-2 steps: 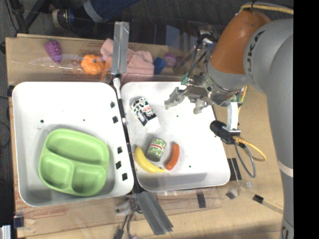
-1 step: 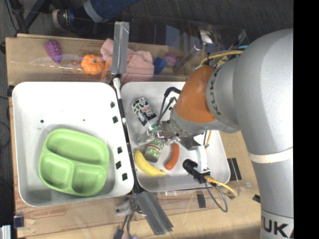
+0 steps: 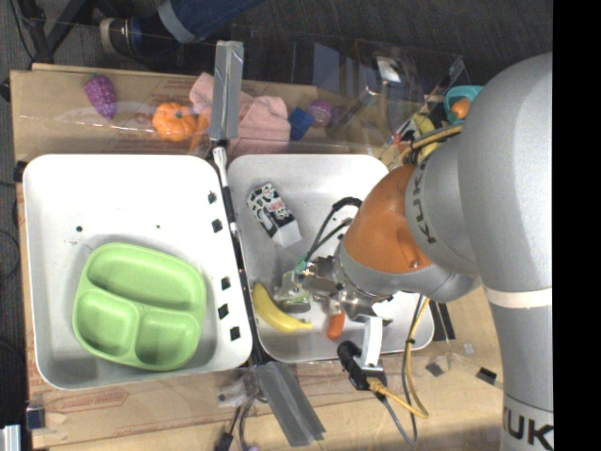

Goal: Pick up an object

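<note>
I have the claw (image 3: 299, 294) low in the right bin (image 3: 319, 172), just over the banana (image 3: 278, 314) near the front wall. I cannot tell its opening. I judge this the reach-down; next comes a squeeze and lift.

I am looking at a robotics lab: a grey-and-orange KUKA arm (image 3: 470, 214) reaches over two white bins (image 3: 56, 252) on a plywood bench (image 3: 56, 87), toy props scattered behind the bins, loose cables (image 3: 406, 383) trailing beside them, dark carpet (image 3: 394, 7) beyond the bench.
</note>
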You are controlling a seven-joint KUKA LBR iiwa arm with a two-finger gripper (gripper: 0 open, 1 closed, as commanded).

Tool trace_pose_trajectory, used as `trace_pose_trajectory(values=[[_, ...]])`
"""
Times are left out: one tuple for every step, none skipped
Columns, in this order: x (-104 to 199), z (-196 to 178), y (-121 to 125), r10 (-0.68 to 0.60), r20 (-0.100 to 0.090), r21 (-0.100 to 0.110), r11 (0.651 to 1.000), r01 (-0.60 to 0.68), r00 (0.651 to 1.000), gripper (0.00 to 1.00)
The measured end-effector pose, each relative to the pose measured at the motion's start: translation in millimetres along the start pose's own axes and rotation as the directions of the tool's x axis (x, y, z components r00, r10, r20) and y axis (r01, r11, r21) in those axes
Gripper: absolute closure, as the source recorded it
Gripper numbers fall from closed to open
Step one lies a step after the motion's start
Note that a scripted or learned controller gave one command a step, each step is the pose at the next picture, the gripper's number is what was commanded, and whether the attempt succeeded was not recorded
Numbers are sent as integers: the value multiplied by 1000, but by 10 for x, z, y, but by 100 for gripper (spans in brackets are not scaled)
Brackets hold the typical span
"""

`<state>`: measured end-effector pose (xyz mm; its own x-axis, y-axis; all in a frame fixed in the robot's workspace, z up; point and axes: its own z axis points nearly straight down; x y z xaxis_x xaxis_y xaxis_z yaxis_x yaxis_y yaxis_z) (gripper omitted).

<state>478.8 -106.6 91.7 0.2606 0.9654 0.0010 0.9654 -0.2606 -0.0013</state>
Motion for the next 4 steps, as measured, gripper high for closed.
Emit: trace_pose_trajectory(values=[[4, -100, 13, -5, 0, -1, 1000, 5, 1000, 100], [700, -2224, 754, 21, 1, -1, 1000, -21, 1000, 100], [1568, -1727, -76, 184, 4, 5, 983, -184, 983, 100], [784, -2535, 170, 118, 0, -1, 993, -118, 993, 100]])
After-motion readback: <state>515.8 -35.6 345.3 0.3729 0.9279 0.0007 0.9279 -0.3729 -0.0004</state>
